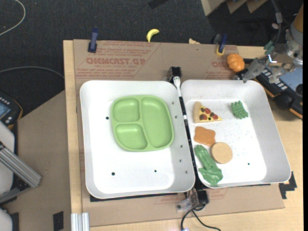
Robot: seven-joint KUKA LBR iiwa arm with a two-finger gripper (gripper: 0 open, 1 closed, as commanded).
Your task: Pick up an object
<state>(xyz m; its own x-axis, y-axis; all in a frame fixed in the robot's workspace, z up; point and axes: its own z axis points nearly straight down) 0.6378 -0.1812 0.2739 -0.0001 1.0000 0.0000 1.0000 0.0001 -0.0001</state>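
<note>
The right bin (260, 143) holds a toy pizza slice (206, 113), a small green leafy piece (239, 109), an orange-brown toast piece (205, 136), a round tan cookie (222, 153) and a long green vegetable (208, 166). The cookie touches both the toast and the green vegetable. My gripper (253, 70) hangs just past the right bin's far right corner, above the bench and away from every item. It holds nothing that I can see.
A green divided plate (143, 123) lies in the left bin (96, 143). Outside the bins, a small orange fruit (235, 62) sits beside the gripper and a yellow banana (152, 34) lies at the bench's far edge. Blue clamps (92, 40) grip that edge.
</note>
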